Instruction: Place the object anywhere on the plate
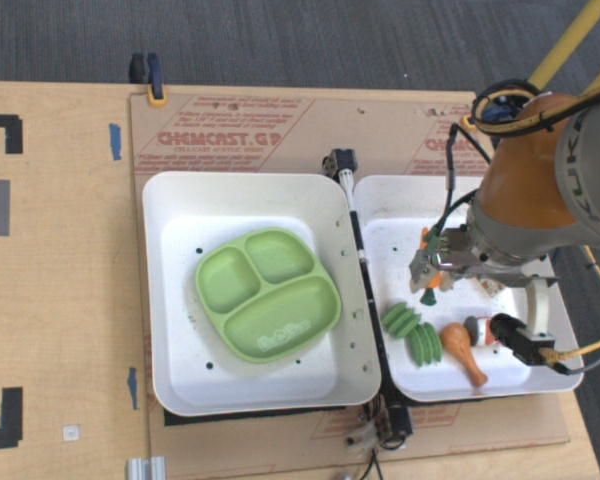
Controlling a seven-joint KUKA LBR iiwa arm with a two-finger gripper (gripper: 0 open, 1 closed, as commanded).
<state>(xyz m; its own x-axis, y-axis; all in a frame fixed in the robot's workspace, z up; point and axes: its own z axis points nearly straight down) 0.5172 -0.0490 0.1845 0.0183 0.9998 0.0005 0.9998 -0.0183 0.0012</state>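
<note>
Green divided plate (268, 293) lying bare in the left bin (170, 218) — nothing placed; gripper (432, 273) hovering mid right bin (380, 203), grip state indiscernible; green ridged toy (412, 330) and orange toy (462, 350) sitting near its front edge — transfer pending.

Surface (50, 298): light wood, marked with black tape brackets (5, 133) and short blue tape strips (114, 141). Cardboard sheet (240, 128): red print, lay beneath two white bins. Left bin (170, 268) and right bin (390, 203): side by side, rims touching. Blue clamp (148, 71): at the cardboard's far left corner. Yellow pole (575, 28): slanted, upper right.
</note>
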